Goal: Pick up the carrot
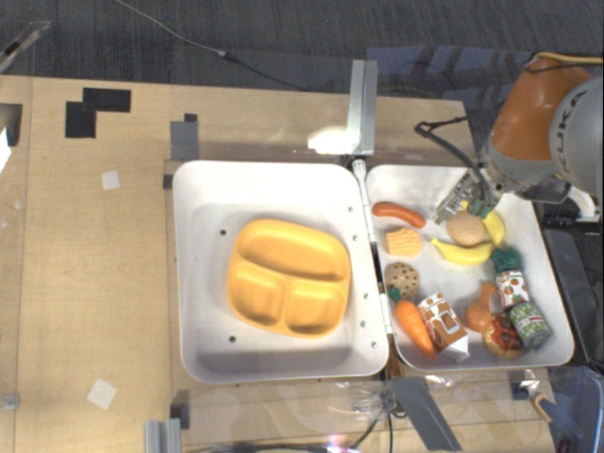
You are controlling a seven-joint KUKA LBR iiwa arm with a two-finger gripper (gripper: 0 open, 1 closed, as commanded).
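Orange, tapered plastic carrot [412,326] lies at 7 o'clock in the right white bin [559,345], beside a small milk carton [442,321]. The gripper [466,199] hovers near 12 o'clock above a bun [465,228]; whether the jaws are parted, I cannot tell. Reaching stage, I judge: next, travel toward 7 and descend.

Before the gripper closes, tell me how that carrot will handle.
The carrot looks like smooth moulded plastic, so probably stiff, light and a bit slippery. Its tapered, rounded body may roll or squirt from the fingers. It lies against the small carton near the bin wall, so room looks tight.
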